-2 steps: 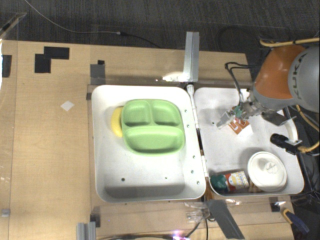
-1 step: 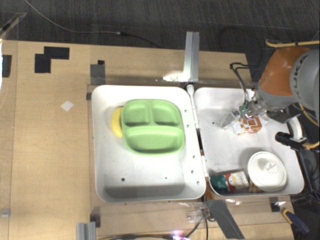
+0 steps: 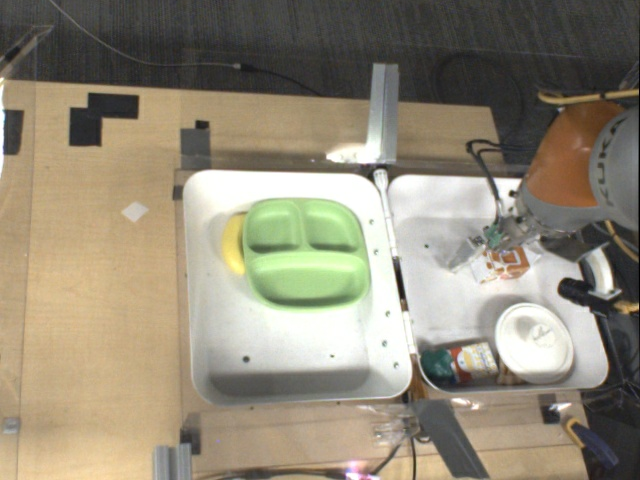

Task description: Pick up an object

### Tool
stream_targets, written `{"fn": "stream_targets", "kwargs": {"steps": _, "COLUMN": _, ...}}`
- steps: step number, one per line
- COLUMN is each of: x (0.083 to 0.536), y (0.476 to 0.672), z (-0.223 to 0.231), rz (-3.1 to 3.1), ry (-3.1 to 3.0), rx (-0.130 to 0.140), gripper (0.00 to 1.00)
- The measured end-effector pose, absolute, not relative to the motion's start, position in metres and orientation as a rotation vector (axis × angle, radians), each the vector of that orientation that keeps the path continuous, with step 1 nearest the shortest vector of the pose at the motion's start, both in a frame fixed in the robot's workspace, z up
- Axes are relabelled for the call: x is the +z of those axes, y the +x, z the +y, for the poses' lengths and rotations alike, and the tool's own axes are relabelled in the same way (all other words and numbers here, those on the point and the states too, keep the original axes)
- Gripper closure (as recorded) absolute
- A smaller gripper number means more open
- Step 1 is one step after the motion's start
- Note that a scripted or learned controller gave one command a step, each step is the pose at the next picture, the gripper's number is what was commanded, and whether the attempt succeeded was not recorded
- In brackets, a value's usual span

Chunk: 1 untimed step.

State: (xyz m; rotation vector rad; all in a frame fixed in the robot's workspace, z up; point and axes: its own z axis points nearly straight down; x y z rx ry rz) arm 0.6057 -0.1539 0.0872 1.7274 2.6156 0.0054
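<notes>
Gripper [image 3: 497,234] of mine is down in the right bin [image 3: 440,298], at its far right side, right over a small crumpled packet [image 3: 503,261] with orange and white print; I can't tell from up here how it's set. No sign of anything lifted. Nearer in that bin, a round white lidded container [image 3: 535,340] sits at the near right, and just left of it a bottle [image 3: 462,364] with a green cap lies on its side along the near wall. Over in the left bin [image 3: 285,368], a green divided plate [image 3: 304,251] lies face up, with a yellow object [image 3: 232,245] peeking from under its left edge.
</notes>
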Motion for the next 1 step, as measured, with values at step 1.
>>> {"fn": "stream_targets", "kwargs": {"steps": 1, "x": 0.0985, "y": 0.5935, "z": -0.1925, "rz": 2.725, "ry": 1.552, "rx": 0.007, "gripper": 0.0}}
